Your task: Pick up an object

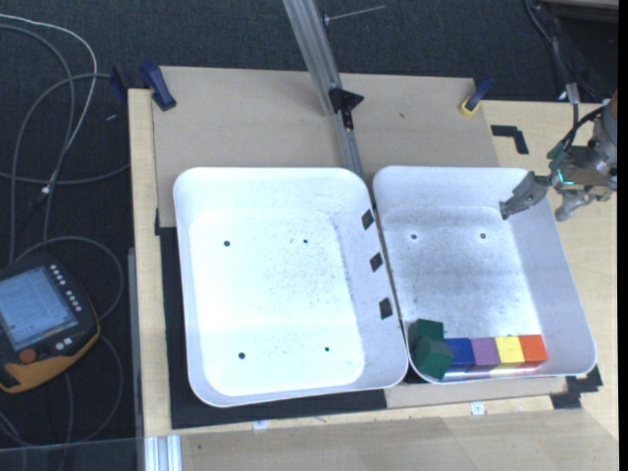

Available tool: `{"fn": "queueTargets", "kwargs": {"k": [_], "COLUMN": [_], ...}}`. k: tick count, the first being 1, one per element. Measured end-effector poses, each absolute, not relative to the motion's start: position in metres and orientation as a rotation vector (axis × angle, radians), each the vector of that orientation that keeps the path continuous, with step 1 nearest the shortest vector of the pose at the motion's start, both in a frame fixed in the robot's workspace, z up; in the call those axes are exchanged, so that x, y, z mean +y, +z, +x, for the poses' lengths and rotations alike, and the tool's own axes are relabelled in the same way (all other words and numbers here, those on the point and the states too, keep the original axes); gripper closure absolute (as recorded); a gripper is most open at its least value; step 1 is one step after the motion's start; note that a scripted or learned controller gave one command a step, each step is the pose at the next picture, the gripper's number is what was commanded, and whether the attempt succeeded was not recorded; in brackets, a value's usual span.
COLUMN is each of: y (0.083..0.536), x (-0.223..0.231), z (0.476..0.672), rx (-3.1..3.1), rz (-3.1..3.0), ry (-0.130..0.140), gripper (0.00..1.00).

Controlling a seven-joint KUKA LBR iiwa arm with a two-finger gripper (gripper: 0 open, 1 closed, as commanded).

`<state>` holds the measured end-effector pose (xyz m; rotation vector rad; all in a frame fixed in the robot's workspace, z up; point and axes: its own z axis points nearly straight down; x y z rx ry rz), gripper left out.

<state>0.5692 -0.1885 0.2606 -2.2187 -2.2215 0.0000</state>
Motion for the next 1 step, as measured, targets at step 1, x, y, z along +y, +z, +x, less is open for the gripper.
{"fn": "queueTargets", "kwargs": {"k": [1], "y": [0.2818], "x": [-0.2006], "z": [0.5444], "rx": [-2.22], "rz": [-2.222], "ry": [0.0], "gripper": [0.0]}}
